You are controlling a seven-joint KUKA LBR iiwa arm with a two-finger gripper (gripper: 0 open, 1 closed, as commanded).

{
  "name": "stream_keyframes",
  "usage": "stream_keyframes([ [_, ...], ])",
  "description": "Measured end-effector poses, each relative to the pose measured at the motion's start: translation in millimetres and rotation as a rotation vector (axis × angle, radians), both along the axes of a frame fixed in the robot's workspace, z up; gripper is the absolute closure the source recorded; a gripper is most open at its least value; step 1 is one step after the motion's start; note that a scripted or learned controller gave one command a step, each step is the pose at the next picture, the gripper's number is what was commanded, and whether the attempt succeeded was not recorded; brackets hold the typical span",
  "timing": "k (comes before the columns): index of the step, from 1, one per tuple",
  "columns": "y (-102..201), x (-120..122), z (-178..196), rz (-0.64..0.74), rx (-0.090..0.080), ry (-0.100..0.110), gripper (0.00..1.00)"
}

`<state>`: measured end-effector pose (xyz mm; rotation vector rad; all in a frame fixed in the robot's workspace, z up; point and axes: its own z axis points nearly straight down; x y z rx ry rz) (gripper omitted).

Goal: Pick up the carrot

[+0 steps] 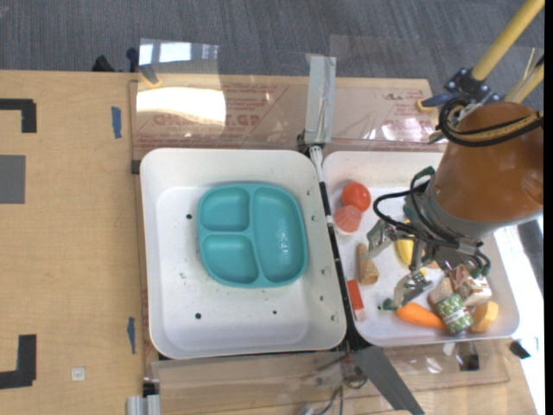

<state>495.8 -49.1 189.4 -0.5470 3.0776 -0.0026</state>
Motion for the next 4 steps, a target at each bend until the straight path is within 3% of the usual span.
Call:
stream_keyframes([
  [1,1.2,-1.2,-4.5,0.448,-0.004,0.008,0.0],
  [2,-16.6,-4.4,-4.9,1.387,-0.011,0.006,0.0],
  [3,-41.8,-17.6,-79.7,1.563,-0.005,0.013,0.0],
  [4,-102.5,-13.5,-72.3,1.408,-0.017,0.001,0.0],
])
